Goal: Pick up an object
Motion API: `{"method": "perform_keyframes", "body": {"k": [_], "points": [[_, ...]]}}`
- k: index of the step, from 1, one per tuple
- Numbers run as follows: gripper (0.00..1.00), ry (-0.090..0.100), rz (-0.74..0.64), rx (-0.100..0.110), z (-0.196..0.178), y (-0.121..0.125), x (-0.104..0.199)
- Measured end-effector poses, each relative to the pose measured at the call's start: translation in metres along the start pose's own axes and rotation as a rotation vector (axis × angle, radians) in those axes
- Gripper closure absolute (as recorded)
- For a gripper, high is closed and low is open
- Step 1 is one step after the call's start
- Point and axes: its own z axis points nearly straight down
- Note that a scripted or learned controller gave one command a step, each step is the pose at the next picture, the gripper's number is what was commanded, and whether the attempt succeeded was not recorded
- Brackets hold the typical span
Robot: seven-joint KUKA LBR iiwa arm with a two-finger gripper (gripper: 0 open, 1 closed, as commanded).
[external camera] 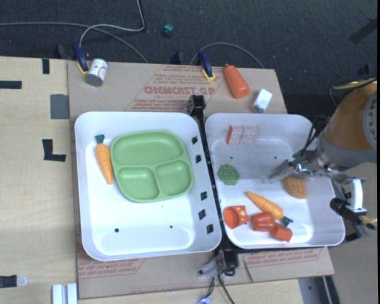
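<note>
Grey two-finger gripper [290,168] hovers in the right white bin [266,126], jaws parted, empty, left of tan round biscuit-like piece [296,187]; closing here risks missing it.

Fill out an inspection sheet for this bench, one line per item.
Surface: cardboard sheet under two white bins, left bin and right bin.
Job's things: in the right bin, a carrot, green ball, red pieces, tan round item and a red-printed card. In the left bin, a green divided tray with a second carrot beside it.
Clutter: orange bottle, white cube and small can on the cardboard.
Gripper: gripper low over the right bin beside the tan item.
Cables: white cable across the dark floor.
Surroundings: nothing seen.
</note>
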Motion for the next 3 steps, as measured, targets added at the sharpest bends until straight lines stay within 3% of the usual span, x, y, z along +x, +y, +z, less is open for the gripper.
{"method": "perform_keyframes", "body": {"k": [1,2,3], "points": [[0.00,0.009,0.000,0.020,0.009,0.066,0.006],[0.00,0.013,0.000,0.028,-0.024,0.055,0.084],[0.00,0.011,0.003,0.027,0.007,-0.016,0.067]]}}
